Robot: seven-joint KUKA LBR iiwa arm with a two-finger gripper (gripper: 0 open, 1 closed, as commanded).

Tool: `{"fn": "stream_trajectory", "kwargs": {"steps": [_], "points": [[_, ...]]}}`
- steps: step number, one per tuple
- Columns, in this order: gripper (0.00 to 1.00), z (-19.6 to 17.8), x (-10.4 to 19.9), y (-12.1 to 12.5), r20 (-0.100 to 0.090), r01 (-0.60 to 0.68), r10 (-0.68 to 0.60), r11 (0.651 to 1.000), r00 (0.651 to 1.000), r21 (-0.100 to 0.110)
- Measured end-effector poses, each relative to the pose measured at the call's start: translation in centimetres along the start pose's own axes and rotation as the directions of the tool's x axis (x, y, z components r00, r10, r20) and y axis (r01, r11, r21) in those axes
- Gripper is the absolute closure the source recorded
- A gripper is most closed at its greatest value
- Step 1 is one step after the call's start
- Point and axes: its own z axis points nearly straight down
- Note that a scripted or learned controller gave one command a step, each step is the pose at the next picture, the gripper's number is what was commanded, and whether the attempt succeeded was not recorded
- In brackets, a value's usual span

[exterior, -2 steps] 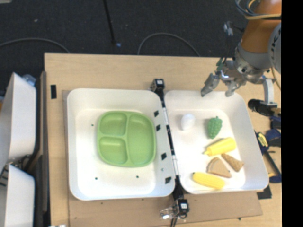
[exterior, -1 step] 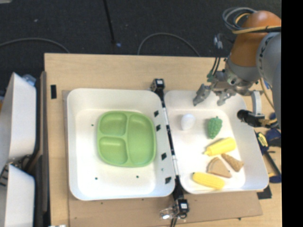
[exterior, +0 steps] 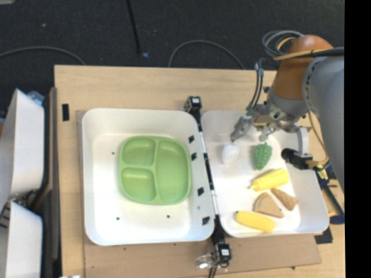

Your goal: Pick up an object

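The tool (exterior: 253, 130) is seen spread wide and holding nothing, at the frame's right of centre. The white egg (exterior: 230, 152) lies just below-left of it, the green piece (exterior: 262, 156) just below.

Wooden bench (exterior: 145, 86), light tan top, standing on dark carpet (exterior: 87, 22). Two shallow white bins directly on it, side by side, touching along the middle w/ black clips at the seam. Left bin (exterior: 98, 213) takes up most of the bench's centre; right bin (exterior: 307, 222) sits toward the bench's right edge. Bare wood shows as a strip along the far side, a narrow strip on the left, and a thin strip at the near edge.
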Motion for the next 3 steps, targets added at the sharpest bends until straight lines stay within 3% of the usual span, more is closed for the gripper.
{"fn": "stream_trajectory", "kwargs": {"steps": [1,2,3], "points": [[1.0,-1.5,-0.1,0.2,0.001,0.0,0.0,1.0,1.0,-0.007],[1.0,-6.0,-0.3,0.9,0.0,0.003,-0.003,1.0,1.0,-0.01],[1.0,-8.1,-0.5,1.0,-0.001,0.003,-0.003,1.0,1.0,-0.007]]}}
